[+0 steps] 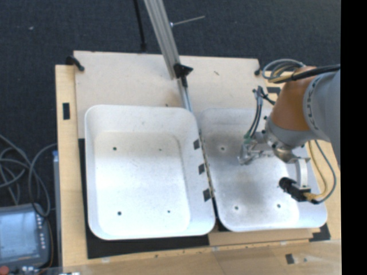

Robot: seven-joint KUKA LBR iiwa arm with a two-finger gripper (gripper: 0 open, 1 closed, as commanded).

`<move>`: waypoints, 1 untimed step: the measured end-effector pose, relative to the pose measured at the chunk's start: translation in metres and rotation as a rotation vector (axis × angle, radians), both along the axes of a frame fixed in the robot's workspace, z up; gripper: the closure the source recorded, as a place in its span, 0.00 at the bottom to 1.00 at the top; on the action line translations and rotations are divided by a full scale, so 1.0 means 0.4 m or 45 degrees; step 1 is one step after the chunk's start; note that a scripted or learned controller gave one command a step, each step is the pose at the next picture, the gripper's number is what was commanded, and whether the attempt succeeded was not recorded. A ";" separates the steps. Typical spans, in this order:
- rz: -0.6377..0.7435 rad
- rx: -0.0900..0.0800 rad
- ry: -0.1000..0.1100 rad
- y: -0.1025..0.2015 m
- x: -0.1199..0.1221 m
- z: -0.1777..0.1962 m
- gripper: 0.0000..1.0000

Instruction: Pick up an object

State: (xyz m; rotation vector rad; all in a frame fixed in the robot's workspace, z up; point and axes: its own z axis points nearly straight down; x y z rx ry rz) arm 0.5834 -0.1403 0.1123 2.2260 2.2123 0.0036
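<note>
No obj to pick can be made out in either bin; both floors look bare apart from small dark dots. Hand (248, 156) sits low over the right bin (229, 125), near its middle, pointing left; small metallic tip visible, but can't tell if it's wide or narrow, and nothing seen gripped. Arm (298, 110) w/ orange band comes in from the right, cables looping round the wrist. Left bin (114, 116) lies just beside the right one, rims touching along the centre. Both rest on the tabletop (126, 73). A metal post (163, 30) slants up from the far edge. A monitor (20, 236) sits near left on the floor.
</note>
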 end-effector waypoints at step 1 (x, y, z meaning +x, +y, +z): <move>0.010 -0.002 -0.004 -0.014 0.020 0.154 1.00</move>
